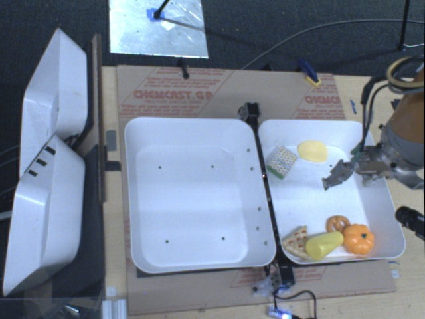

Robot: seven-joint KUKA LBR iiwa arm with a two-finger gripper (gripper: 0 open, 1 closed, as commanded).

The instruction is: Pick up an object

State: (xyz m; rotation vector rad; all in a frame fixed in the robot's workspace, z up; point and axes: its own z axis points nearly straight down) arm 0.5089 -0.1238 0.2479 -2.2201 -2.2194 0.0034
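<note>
Right white bin (372,252); grey arm (398,155) reaching leftward, tool (334,176) above it, grip state indiscernible.

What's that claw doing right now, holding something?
Gripper: over the right bin, nothing between its fingers; open or shut cannot be told.

I read "CHEMCAST GP" in red print on the brown paper sheet (199,88) beyond the left bin (192,198); beyond the right bin (378,198), the same red lettering is cut off.
</note>
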